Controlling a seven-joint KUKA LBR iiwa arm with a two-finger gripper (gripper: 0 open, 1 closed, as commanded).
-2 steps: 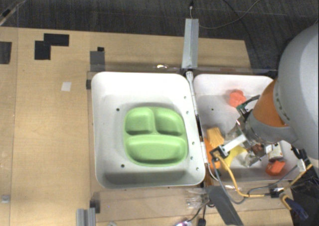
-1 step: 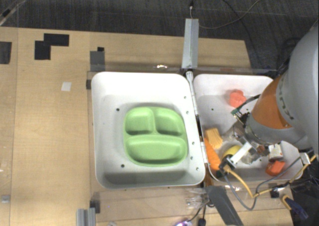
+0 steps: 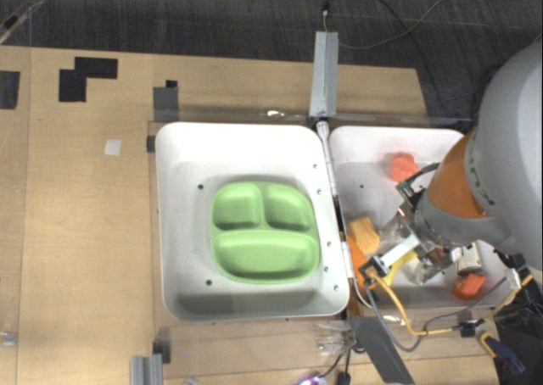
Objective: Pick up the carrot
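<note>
Pincer point(image 3: 405, 254) is seen low in the right bin point(image 3: 366, 147), buried under the grey wrist and its orange band, and whether it is released or clenched cannot be told. Just at its nine o'clock, against the bin's left wall, an orange, tapering piece with a paler tan end is taken to be the carrot point(image 3: 366, 243); nothing is seen to be grasped. At four o'clock a small red-orange lump point(image 3: 467, 287) is found, and at twelve o'clock, well apart, a rounded coral-red piece point(image 3: 402, 164). A slip is judged likely: the carrot looks smooth and conical, and it is wedged by the wall, so it could be pushed along the slick white plastic rather than clamped. A wrong pick is also risked, since three things of similar orange colour are crowded together. The yellow cable point(image 3: 394, 298) looped at six o'clock could be snagged. Further out at nine o'clock, the left bin point(image 3: 178, 205) is occupied by a glossy green plate point(image 3: 263, 231) with three rounded compartments.
</note>
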